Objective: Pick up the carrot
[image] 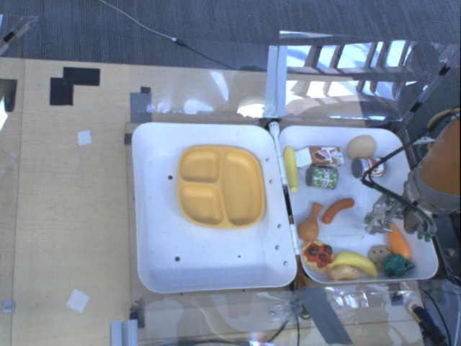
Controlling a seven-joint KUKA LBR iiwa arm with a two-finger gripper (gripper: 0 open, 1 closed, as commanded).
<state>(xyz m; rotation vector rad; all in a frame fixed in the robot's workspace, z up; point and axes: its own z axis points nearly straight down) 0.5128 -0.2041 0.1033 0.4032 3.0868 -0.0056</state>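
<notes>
Down at the right bin's (360, 276) corner, claw (379, 218) hangs beside carrot (399, 242); its spread I cannot tell. Crowding broccoli (397, 265) could spoil the grab.

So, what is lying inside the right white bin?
The right bin holds toy food: a carrot, banana, sausage, chicken leg, pizza slice, corn cob, green can. The pincer covers the floor beside the carrot.

We take this for a robotics lab: a wooden desk (65, 193) with black marker patches (72, 83), clear plastic guards (346, 71), and loose cables (144, 27) at twelve o'clock.
</notes>
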